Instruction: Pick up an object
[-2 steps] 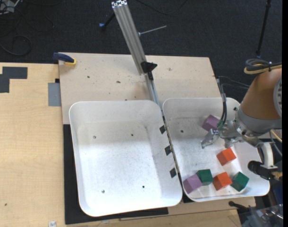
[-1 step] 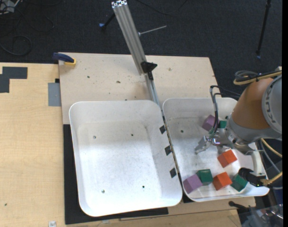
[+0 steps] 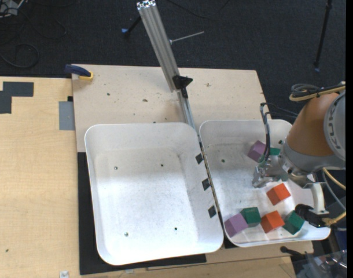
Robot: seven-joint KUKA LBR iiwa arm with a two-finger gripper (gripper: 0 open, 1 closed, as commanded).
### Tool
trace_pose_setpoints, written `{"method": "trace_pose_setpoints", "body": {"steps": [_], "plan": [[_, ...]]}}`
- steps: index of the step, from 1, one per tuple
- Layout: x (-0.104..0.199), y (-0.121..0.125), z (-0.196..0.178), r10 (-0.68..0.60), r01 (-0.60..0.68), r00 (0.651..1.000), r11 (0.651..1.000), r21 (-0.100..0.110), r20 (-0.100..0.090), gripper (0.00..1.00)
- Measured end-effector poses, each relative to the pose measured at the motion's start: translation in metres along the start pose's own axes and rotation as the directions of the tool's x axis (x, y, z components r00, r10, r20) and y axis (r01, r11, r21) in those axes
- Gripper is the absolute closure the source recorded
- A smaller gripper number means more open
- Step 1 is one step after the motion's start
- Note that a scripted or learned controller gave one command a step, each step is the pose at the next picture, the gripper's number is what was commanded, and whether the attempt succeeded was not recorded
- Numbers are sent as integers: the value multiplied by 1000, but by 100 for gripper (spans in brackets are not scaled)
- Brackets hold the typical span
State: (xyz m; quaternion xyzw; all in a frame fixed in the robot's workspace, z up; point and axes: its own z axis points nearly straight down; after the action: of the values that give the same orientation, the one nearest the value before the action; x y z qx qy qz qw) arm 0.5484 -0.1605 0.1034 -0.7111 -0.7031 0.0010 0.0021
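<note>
My claw [image 3: 261, 177] low in the right bin [image 3: 234, 133], grip state unclear to me — purple block [image 3: 257, 150] just behind it, orange block [image 3: 278, 193] just beside

Dark carpeted floor [image 3: 78, 22] with cables surrounds a pale wooden bench [image 3: 32, 172].

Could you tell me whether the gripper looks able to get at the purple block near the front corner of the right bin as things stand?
Probably yes: the gripper hangs over the same bin, and the purple block lies uncovered from above, though a green block sits right beside it.
</note>
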Motion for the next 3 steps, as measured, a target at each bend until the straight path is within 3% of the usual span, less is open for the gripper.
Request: {"method": "trace_pose_setpoints", "body": {"steps": [3], "plan": [[-10,-1,-157,-13,13,1000,1000,-8,3,100]]}}
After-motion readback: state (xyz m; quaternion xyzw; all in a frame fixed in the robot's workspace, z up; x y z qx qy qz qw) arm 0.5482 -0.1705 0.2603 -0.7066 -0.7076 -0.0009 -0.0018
